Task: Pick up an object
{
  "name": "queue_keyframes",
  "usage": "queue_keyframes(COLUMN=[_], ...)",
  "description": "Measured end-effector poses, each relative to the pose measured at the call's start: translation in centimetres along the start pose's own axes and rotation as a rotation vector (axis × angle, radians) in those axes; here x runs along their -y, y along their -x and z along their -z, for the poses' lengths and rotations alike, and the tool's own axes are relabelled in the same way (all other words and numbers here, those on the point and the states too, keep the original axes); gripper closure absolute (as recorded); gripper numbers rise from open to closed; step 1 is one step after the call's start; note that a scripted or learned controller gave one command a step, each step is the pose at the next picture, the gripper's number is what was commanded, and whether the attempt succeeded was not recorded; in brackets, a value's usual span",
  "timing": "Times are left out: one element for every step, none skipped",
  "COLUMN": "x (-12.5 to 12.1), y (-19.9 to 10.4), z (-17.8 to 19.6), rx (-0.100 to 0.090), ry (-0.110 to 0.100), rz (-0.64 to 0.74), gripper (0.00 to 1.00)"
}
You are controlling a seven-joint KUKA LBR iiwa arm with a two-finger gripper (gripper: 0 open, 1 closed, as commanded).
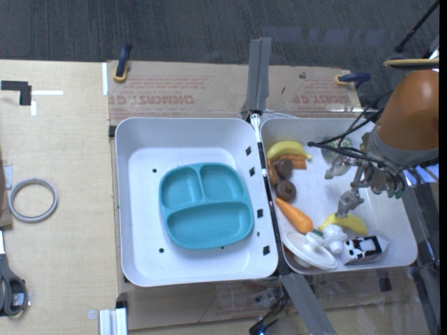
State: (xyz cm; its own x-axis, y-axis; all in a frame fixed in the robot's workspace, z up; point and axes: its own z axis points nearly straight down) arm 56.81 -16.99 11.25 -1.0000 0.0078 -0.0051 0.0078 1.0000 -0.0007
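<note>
Right bin [401, 253]: arm is reaching in from the right, orange band above the wrist. Gripper [347, 204] is hanging low over the bin's middle, fingers pointing down toward the clutter at the near side. Whether the fingers are spread or closed, cannot tell; the tips are small and blurring into the white floor. Nothing is visibly sitting between them.

Candidate objects are all lying in this bin: a banana [286, 149] at the far left corner, a brown piece [284, 180] just below it, an orange carrot [295, 216] along the left wall, a small yellow item [349, 223] just beneath the gripper, a white dish [309, 251] and a black-and-white toy [363, 247] at the near edge.

Left bin [133, 208] is carrying a teal divided plate [206, 205], well apart from the arm.

Judgement: the pick is not yet done. Approach looks mostly complete, likely aiming at the yellow item; closing and lifting are remaining.
</note>
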Motion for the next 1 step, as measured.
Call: queue_keyframes(x=[-4.34], y=[8.22], z=[-1.95], rx=[0.0], ry=[0.001], rz=[0.014], gripper=[0.0])
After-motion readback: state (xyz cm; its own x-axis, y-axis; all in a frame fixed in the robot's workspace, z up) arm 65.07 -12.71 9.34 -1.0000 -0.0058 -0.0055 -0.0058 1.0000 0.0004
